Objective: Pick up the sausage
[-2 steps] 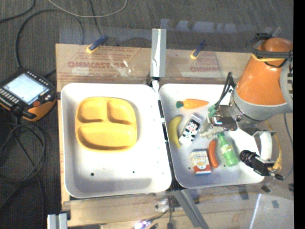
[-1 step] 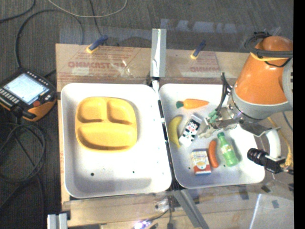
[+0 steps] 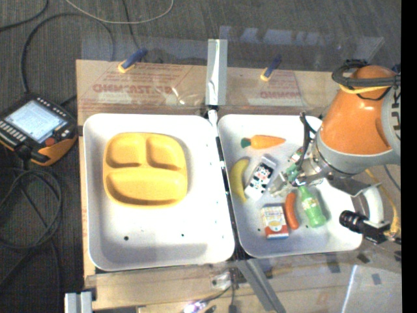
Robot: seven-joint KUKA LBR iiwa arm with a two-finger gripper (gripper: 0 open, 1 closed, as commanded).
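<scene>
The sausage (image 3: 291,212) is a short red-orange link lying in the right bin (image 3: 339,243), between a small juice carton (image 3: 275,222) and a green bottle (image 3: 313,208). My gripper (image 3: 287,178) hangs under the orange wrist, just above and slightly to the left of the sausage's upper end. From this angle I see nothing held in it. The arm's body hides the bin's right part.
In the right bin also lie a carrot (image 3: 264,141), a banana (image 3: 239,178) and a small black-and-white box (image 3: 260,177). The left bin (image 3: 124,240) holds a yellow compartment tray (image 3: 146,168). A pendant (image 3: 36,128) and cables sit on the floor at left.
</scene>
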